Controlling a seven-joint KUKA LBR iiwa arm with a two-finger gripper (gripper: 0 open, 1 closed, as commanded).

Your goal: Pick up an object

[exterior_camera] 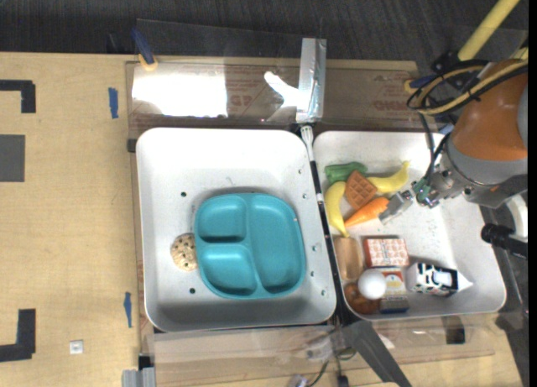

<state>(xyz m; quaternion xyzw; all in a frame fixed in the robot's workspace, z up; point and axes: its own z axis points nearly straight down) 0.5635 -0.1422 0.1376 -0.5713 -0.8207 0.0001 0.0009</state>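
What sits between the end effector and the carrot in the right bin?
Nothing visible. The end effector is right at the carrot's right tip, with bare bin floor around it. The waffle and two bananas crowd the carrot from above and left, not on the approach side.

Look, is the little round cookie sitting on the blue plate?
No, the small round speckled cookie lies on the floor of the left white bin, beside the teal divided plastic plate.
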